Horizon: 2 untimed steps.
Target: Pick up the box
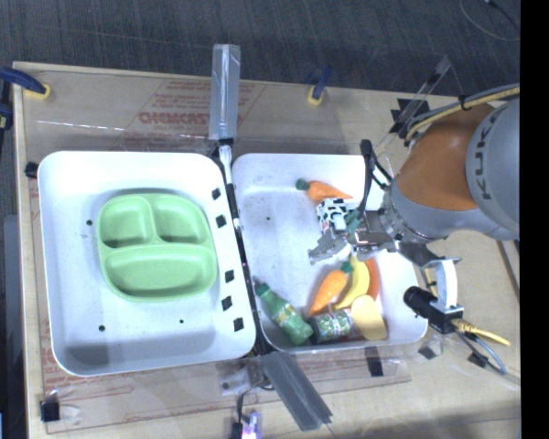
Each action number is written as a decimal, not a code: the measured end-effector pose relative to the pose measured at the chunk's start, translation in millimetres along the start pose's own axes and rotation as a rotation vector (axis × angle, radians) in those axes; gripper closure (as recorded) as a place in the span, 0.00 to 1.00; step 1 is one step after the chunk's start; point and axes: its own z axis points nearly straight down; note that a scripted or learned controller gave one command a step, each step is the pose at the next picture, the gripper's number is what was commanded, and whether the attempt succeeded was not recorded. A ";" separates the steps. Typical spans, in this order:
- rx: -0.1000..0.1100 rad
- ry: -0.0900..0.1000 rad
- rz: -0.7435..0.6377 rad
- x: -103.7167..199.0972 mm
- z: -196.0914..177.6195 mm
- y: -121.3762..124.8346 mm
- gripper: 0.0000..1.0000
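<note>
The grey arm's metal two-finger gripper [332, 240], its opening impossible to judge, hovers beside the small black-and-white patterned box [333, 213] in the right white bin [267, 181], approach under way, a centred descent next

Both bins are white: the left bin [64, 190] and the right bin [265, 181]; a pale green divided tray [156, 245] sits in the left one; near the right bin's far edge lies an orange carrot [327, 190] with a green top; beside it a box [333, 213] patterned black on white; toward the near edge, a second orange carrot [328, 288], a yellow banana [357, 280], a green bottle [284, 315]; the arm [457, 172] is grey and orange.
</note>
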 end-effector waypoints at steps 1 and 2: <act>0.000 -0.001 -0.065 38.9 104.0 46.8 0.00; -0.003 -0.001 -0.164 33.7 102.0 139.3 0.00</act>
